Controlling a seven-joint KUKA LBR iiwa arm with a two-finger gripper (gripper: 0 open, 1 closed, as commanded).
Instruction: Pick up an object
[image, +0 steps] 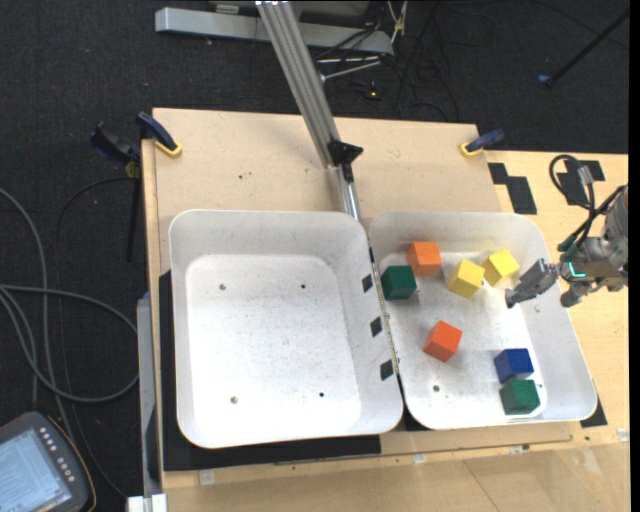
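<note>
Starting at the counter's left side, the left bin (270, 325) carries no blocks, so every candidate sits in the right bin (565, 350). Along that bin's far side lie a dark green block (398, 282), an orange block (424, 257), then two yellow blocks, one (466, 277) just beside the other (502, 265). Nearer the front sit a second orange block (442, 340), a blue block (513, 363) and, touching it, a green block (520, 396) by the front right corner. The claw (532, 283) hangs over the bin's right edge, its dark fingers pointing left and seemingly spread a little, with nothing between them. The right-hand yellow block lies closest, just left of the tips and slightly farther back, so a short reach that way looks the likeliest grasp.
</note>
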